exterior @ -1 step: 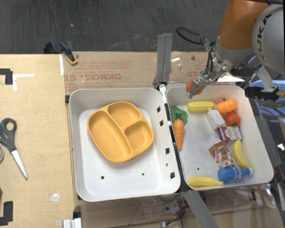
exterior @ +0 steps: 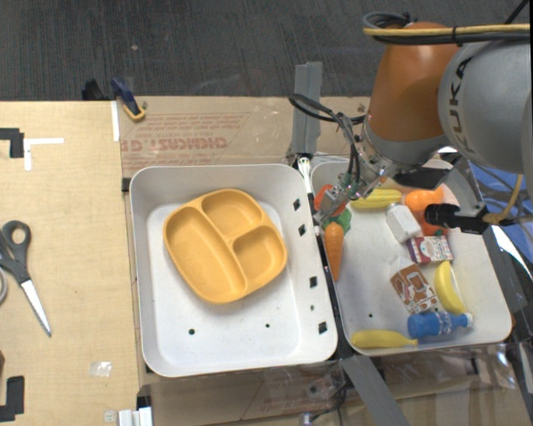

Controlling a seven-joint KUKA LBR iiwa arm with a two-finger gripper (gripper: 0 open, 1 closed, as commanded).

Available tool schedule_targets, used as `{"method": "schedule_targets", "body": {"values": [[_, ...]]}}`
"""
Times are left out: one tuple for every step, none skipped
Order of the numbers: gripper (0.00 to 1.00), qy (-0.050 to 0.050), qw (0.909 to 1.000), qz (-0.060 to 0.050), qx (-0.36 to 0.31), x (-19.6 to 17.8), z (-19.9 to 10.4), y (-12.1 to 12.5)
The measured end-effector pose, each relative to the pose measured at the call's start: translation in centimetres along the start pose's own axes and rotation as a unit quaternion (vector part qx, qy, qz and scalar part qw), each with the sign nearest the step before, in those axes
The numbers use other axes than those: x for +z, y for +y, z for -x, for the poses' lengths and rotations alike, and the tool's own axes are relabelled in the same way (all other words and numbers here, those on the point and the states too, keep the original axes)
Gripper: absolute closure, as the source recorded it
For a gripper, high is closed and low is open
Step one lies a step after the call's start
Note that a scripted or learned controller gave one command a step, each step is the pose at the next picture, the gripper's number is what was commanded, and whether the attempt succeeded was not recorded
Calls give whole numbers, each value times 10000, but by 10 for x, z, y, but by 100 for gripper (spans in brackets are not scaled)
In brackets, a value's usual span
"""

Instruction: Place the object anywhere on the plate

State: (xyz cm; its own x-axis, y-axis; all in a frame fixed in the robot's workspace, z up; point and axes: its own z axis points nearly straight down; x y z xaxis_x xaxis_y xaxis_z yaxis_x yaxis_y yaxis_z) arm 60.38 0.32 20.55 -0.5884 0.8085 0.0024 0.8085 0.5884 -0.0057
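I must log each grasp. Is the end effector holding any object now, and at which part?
It cannot be told: the end effector is low beside the carrot.

Legible marking is limited: on the grey upper casing of the robot arm [exterior: 489, 86], black capital letters run vertically along its left curve, of which "UK" can be made out, the remainder cut off by the curve of the casing. The flat brown cardboard sheet [exterior: 203, 131] lying behind the left white bin carries a line of red print, seen upside down and mirrored, too faint to read with certainty. The small brown-and-white carton [exterior: 415, 285] and the small white carton with a red panel [exterior: 430, 247] in the right white bin bear printed graphics too small to read.
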Motion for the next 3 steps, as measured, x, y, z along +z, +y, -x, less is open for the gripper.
{"method": "schedule_targets", "body": {"values": [[100, -12, 9978, 11, -664, -50, -59, 25], [100, -15, 9915, 9, -1304, -93, -118, 48], [100, -8, 9845, -5, -1754, -36, -189, 68]]}}
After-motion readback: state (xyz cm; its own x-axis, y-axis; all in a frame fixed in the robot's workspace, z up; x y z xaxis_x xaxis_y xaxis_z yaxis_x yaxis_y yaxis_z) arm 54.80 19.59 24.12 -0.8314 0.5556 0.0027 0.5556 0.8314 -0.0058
